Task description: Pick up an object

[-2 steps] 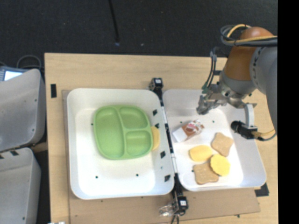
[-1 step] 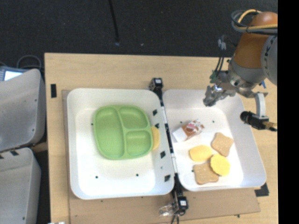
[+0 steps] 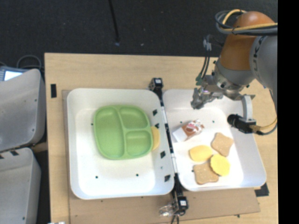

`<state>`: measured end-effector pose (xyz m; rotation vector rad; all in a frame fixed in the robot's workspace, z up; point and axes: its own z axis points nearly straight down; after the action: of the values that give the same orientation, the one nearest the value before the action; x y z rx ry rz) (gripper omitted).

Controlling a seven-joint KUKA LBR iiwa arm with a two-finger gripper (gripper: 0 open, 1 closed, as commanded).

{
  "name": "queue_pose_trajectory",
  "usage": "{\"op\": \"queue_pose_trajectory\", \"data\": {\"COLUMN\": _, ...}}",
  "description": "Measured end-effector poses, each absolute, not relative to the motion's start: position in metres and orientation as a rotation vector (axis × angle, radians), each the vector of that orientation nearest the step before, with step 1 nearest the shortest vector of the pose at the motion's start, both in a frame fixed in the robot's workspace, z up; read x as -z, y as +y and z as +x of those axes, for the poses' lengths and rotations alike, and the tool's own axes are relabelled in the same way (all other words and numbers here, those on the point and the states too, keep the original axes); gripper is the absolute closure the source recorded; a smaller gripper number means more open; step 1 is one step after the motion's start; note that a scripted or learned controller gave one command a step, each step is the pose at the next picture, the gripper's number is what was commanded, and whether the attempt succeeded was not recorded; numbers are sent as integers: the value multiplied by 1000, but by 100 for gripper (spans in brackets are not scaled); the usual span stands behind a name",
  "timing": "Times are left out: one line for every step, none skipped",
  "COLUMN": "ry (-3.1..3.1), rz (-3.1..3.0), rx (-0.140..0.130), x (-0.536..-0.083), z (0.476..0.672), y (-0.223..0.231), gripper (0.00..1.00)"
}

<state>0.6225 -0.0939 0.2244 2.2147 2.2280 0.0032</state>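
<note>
From above, the camera view shows a wooden bench (image 3: 56,73) with two shallow white bins side by side. The left bin (image 3: 79,171) holds a green divided plate (image 3: 122,132) with three compartments, lying flat near the middle. A small yellow piece (image 3: 155,138) peeks out at the plate's right edge, touching it, close to the wall between the bins.

The right bin (image 3: 252,167) holds the small things. Near its left side lies a red and white wrapped packet (image 3: 189,129). To the right of it, nearer the front, there is a group of four food pieces: a tan toast slice (image 3: 222,144) farthest right, a pale yellow oval piece (image 3: 200,153) left of it, a brighter yellow round piece (image 3: 220,165) just below, and a second brown toast slice (image 3: 205,173) at the near side. These four lie close together, some touching.

The arm comes in from the right, with its orange band high in the frame. The gripper (image 3: 201,98) hangs over the far left part of the right bin, above and apart from the packet. I see nothing between its fingers; if they stand wide or narrow, I cannot tell from this angle.
</note>
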Motion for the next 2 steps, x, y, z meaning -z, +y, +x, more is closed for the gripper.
{"op": "queue_pose_trajectory", "data": {"ry": 2229, "rz": 2213, "rx": -4, "x": -238, "z": 618, "y": -39, "gripper": 100}}
{"op": "queue_pose_trajectory", "data": {"ry": 2229, "rz": 2216, "rx": 0, "x": -232, "z": 612, "y": 5, "gripper": 100}}
